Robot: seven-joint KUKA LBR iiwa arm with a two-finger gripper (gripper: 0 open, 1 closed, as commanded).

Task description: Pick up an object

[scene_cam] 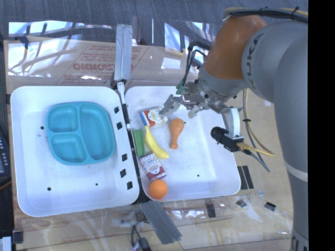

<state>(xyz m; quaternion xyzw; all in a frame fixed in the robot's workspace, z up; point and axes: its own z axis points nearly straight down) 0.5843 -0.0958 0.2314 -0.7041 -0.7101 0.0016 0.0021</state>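
The surface (261, 203) carries 2 shallow white bins side by side. The left bin (31, 192) holds a blue divided plate (81, 132) with 3 compartments, lying flat toward the bin's upper middle. The right bin (209, 166) holds the loose items, most of them gathered along its left wall.

From top to bottom in that cluster: a small carton with red and white print (154, 117) lies tilted near the upper left; a yellow banana (155, 145) runs at a slant below it; a green object (138, 141) sits just beside the banana against the bin wall; a red and white packet (151, 164) lies under the banana's lower end; and an orange (157, 189) rests in the lower left corner. A chicken drumstick toy (176, 131), orange-brown, lies a little right of the banana, apart from the others, its thick end up.

The arm (272, 56) reaches in from the right, its orange band above the wrist. The gripper (178, 104) hangs over the upper part of the right bin, just above the carton and the drumstick. Its fingers look spread apart with nothing between them. A brown cardboard sheet (89, 64) lies behind the bins.
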